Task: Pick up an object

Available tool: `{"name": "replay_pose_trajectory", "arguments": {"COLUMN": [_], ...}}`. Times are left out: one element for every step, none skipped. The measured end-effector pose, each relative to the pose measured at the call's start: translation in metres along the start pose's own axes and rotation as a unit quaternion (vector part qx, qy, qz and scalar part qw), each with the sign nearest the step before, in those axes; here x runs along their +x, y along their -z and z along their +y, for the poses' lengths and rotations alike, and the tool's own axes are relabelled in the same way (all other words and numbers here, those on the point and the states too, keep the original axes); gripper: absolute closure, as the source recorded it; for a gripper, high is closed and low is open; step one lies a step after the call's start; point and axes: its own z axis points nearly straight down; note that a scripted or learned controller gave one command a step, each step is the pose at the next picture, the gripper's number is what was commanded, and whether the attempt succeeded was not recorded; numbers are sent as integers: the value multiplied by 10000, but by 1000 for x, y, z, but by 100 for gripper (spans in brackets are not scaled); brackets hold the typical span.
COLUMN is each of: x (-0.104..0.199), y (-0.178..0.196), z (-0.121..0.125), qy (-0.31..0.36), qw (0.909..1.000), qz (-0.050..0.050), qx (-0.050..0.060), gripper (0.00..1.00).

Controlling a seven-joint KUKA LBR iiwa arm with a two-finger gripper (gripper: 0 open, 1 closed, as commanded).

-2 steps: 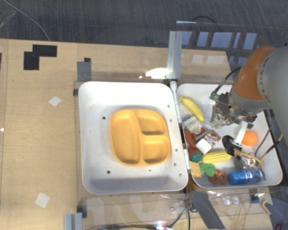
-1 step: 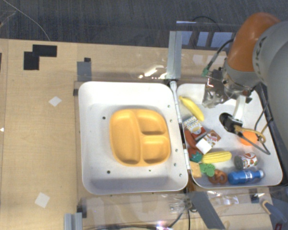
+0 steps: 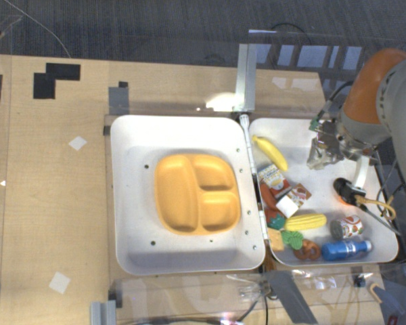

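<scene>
Gripper (image 3: 323,156) positioned over the right bin (image 3: 292,128), nothing between its fingers.

We take the banana (image 3: 271,152) as our landmark: it lies near the right bin's upper left corner. We see the gripper to the banana's right, well apart from it, above bare bin floor; we cannot tell whether its fingers stand apart or together. Below the banana lie a small packet (image 3: 271,177) and a red carton (image 3: 291,198); below those, a corn cob (image 3: 306,221). Farther down and right of the banana we find a small can (image 3: 346,228) and a blue bottle (image 3: 346,250). Left of the banana, in the left bin (image 3: 139,141), rests a yellow divided tray (image 3: 196,193).
</scene>
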Motion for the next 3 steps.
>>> {"name": "replay_pose_trajectory", "arguments": {"x": [5,-14,-20], "y": [4,-3,-10], "z": [2,-1,-15], "qy": [34,-2680,-4349], "qw": [10000,9634,9005], "qz": [17,25,31], "qx": [-36,-18,-11], "gripper": [0,0,0]}}
